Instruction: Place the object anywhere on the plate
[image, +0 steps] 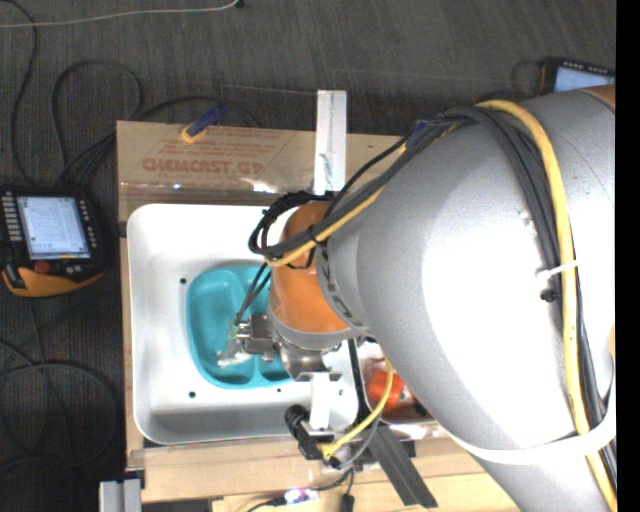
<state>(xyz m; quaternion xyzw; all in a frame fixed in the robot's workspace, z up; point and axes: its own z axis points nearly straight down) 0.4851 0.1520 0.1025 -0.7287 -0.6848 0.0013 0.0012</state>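
I start nearest the lens, where the big grey arm (480, 290) covers most of the right-hand side, with its yellow and black cables (330, 215) looping down to the orange wrist band (300, 295). Below that band the pincer (243, 345) hangs over the turquoise plastic plate (215, 305), which lies in the shallow white bin (160, 300). I cannot tell how far the pincer stands open, nor whether it has hold of anything; the metal parts at its tip are too small and cluttered for me to read.

Behind the pincer, toward the arm's side and partly hidden by the wrist, an orange-red rounded object (388, 388) lies in the neighbouring bin. I take that to be the task's thing, though I cannot be sure.

If so, my judgement is that the placing step is not done: the pincer is over the plate while the object lies well apart. The next move calls for reaching back and closing on it.

Farthest away, a brown cardboard sheet (215, 160) lies beyond the bin.
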